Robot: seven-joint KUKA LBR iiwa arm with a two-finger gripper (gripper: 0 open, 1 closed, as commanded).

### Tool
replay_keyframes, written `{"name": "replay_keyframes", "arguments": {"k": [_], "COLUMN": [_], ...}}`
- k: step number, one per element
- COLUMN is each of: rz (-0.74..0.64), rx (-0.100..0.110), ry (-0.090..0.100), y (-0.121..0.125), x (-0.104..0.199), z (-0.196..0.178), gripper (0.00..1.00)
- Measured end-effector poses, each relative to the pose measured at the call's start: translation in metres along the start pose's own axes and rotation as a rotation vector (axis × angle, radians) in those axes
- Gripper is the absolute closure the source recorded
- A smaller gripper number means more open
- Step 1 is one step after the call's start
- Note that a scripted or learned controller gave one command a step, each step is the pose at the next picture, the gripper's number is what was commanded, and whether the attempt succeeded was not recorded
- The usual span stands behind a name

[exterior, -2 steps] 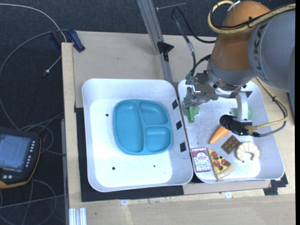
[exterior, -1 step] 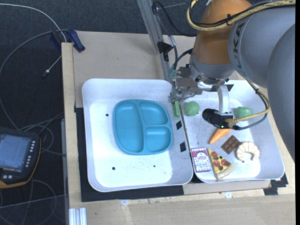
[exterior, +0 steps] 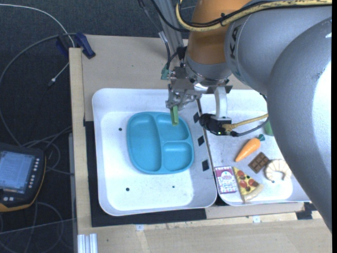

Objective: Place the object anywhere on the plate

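Claw (exterior: 174,108) clamped on green stick (exterior: 175,117)

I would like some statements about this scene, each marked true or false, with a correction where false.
1. The blue plate lies in the left bin. True.
2. The gripper hangs over the right bin. False: it is above the plate's upper edge, in the left bin.
3. A thin green object is between the fingers, pointing down at the plate. True.
4. The carrot lies on the plate. False: it lies in the right bin.
5. The pizza slice lies in the right bin beside a small pink card. True.
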State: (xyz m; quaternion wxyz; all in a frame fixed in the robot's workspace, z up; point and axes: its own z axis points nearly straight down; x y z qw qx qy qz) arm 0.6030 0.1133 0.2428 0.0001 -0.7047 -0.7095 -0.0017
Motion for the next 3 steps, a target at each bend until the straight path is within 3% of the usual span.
{"name": "replay_keyframes", "arguments": {"k": [1,2,3], "rz": [0.004,0.005,0.005], "rx": [0.001,0.0,0.002], "ry": [-0.002,-0.003,-0.003], "y": [0.005,0.024,0.023], "x": [0.02,0.019,0.02], "z": [0.006,0.01,0.01], "gripper": [1.0,1.0,0.0]}}
